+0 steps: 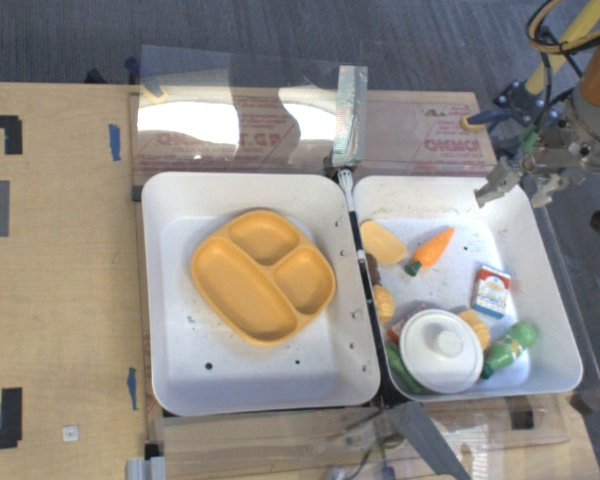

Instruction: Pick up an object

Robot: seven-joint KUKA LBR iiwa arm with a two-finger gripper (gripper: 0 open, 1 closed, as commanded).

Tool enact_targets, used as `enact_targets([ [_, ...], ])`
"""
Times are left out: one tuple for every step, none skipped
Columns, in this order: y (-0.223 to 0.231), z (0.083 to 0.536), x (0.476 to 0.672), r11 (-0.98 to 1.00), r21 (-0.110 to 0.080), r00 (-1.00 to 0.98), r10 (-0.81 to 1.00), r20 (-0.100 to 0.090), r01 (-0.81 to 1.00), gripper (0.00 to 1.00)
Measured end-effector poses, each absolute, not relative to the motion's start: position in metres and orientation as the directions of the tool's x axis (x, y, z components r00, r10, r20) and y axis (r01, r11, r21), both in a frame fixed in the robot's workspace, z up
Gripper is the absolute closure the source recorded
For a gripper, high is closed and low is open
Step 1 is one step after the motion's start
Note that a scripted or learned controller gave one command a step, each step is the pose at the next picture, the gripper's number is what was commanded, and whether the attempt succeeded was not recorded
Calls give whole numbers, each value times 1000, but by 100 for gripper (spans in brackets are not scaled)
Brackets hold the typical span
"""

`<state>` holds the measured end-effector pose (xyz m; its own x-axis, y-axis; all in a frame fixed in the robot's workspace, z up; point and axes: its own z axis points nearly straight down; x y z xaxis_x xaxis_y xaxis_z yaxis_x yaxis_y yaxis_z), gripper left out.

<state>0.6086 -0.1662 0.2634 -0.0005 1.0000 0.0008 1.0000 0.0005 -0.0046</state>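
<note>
Left bin [170, 368] bears yellow divided plate [263, 275]; blue tape [114, 141] on bench [50, 288].

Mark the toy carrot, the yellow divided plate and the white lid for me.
toy carrot [436, 247], camera view, middle of its orange body
yellow divided plate [263, 275], camera view, central ridge between compartments
white lid [441, 348], camera view, near its knob

Carrot [432, 249] lies tilted in the right bin [550, 268], orange with a green stub, below and left of the gripper [515, 186]. Further down sit the little white-and-red carton [491, 292] (standing askew), a green bottle [508, 348] and a white lidded bowl [440, 348].
</note>
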Motion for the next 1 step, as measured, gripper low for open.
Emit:
enact_targets([
  [-194, 176, 562, -159, -11, 159, 987, 1, 987, 0],
])
